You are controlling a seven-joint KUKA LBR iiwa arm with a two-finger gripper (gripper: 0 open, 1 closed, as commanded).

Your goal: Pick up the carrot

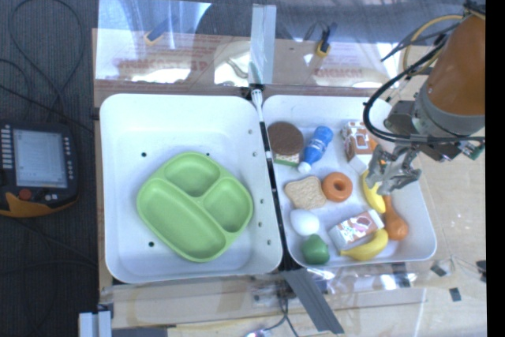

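The toys were all heaped into the right bin (426, 249), presumably so the arm (461, 71), reaching over that bin's right edge, could get at any of them, while the left bin (118, 122) carried just a green divided plate (195, 205), perhaps kept as a place to put things. The carrot (394, 222) lay near the right bin's right wall, towards the near corner, its orange body pressed against a banana (371, 245) that curled along the near edge, with a small carton (354, 229) just beside it. Packed in like that, it left little room for fingers on its left side. The gripper (392, 174) hung just above the carrot's upper end, beside a second yellow piece (373, 193). Its fingers looked parted a little, though the view was too cluttered there for me to tell how far, and I saw nothing between them. A doughnut (338, 186), a slice of bread (304, 192), an egg (304, 222) and a blue bottle (317, 144) sat further left.
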